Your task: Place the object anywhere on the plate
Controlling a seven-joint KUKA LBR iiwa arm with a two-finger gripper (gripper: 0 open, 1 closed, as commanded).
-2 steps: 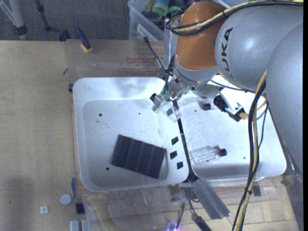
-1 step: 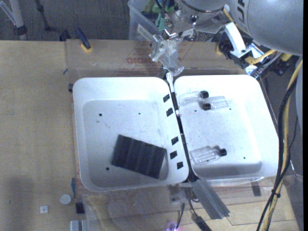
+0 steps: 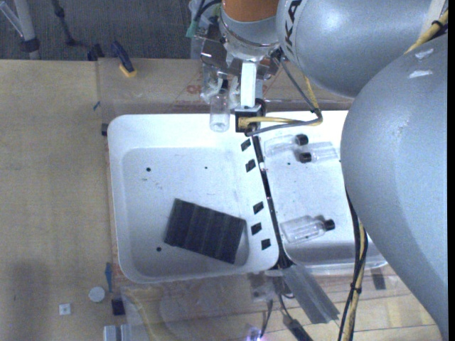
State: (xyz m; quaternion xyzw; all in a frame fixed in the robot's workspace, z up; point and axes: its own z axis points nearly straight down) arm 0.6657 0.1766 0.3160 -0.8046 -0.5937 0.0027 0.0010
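Note:
A dark ribbed rectangular plate point(image 3: 205, 230) lies flat in the left bin point(image 3: 131, 190), near its front wall. My gripper point(image 3: 218, 99) hangs over the far rim of that bin, well behind the plate. It is shut on a small clear vial point(image 3: 219, 116), which hangs upright below the fingers. The arm's grey body covers the right part of the view.
In the right bin point(image 3: 313, 190) lie two clear vials with black caps, one at the back point(image 3: 307, 150) and one near the front point(image 3: 307, 227). A divider with black marks point(image 3: 257, 190) separates the bins. Small loose items point(image 3: 96, 294) sit on the bench in front.

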